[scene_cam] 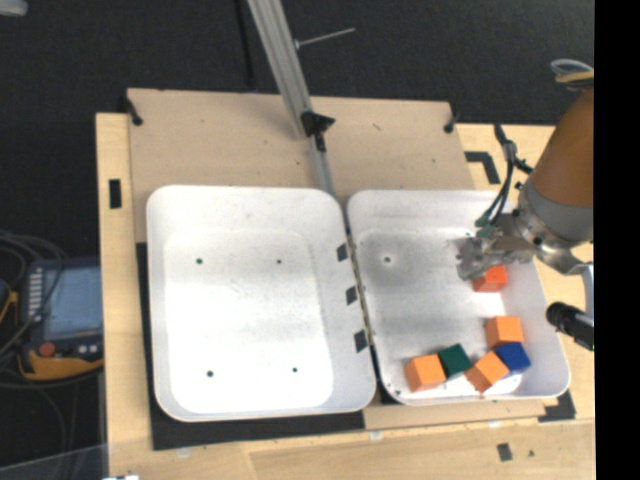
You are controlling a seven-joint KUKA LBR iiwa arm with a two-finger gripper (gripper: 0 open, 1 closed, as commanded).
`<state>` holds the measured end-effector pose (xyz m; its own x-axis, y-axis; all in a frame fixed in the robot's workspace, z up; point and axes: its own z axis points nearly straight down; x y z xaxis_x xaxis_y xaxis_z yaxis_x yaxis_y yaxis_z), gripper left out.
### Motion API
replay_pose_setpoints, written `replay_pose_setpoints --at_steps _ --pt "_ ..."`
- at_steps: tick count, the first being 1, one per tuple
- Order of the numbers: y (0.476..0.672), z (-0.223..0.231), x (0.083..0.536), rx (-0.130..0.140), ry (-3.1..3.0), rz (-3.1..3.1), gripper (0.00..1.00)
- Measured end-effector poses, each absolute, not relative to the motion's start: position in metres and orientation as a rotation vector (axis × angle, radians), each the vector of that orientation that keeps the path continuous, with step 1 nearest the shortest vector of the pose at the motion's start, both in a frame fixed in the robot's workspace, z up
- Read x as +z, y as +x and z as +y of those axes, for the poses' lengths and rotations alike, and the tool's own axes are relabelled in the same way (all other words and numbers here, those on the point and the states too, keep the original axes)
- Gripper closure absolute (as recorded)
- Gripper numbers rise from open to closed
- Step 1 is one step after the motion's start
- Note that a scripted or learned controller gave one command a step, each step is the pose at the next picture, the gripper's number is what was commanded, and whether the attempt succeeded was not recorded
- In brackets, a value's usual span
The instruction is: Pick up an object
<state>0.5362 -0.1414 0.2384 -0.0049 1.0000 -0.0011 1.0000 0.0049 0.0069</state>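
My gripper [481, 264] hangs over the right part of the right bin [410, 218], with the arm's orange band above it at the right edge. A red-orange block [491, 281] sits directly under the gripper's tip, partly covered by it, so contact cannot be judged. Along the bin's front right corner lie more blocks: an orange one [425, 370], a green one [455, 357], a second orange one [489, 370], a blue one [512, 355] and a third orange one [504, 329].
The left bin [250, 288] lies beside the right one, with small black clips along their shared edge. A slanted metal pole [285, 58] rises behind the bins. A black part [570, 324] juts in at the right, near the blocks.
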Motion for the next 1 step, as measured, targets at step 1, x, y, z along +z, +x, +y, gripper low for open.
replay_pose_setpoints --at_steps 1 --pt "0.5373 -0.1438 0.2819 0.006 2.211 2.224 1.0"
